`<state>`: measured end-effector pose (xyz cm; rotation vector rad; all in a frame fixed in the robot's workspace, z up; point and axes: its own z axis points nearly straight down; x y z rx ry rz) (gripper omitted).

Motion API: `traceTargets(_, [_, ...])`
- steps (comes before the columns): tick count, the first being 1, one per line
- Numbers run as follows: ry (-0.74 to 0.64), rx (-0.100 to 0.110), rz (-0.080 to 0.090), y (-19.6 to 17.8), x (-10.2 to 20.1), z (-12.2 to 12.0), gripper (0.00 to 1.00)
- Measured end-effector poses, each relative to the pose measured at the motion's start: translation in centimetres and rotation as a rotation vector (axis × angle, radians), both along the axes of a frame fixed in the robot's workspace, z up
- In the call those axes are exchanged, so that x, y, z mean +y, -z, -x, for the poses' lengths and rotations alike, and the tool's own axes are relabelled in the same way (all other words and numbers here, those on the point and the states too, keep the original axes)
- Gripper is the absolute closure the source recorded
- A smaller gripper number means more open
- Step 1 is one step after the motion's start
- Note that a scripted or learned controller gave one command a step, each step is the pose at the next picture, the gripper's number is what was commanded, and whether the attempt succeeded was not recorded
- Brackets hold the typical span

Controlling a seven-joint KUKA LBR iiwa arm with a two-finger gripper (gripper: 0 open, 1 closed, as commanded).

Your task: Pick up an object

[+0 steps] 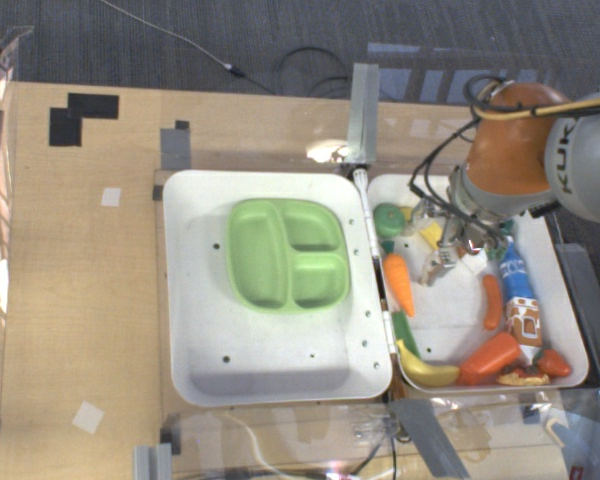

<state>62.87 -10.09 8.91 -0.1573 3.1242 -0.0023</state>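
Two white bins stand on the bench: the left bin and the right bin. The left bin contains one green divided plate. The right bin contains one carrot, one banana, one blue-and-white bottle, one green round item, and one small yellow piece; several red or orange items lie there, number uncertain.
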Motion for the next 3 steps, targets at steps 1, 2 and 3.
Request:
traceTargets(1, [-0.203, 0.001, 0.012, -0.1, 1.0, 0.3, 0.00])
traceTargets(2, [-0.293, -0.001, 0.004, -0.1, 1.6, 2.7, 0.00])
traceTargets(3, [-0.433, 0.002, 0.007, 0.1, -5.8, 0.9, 0.00])
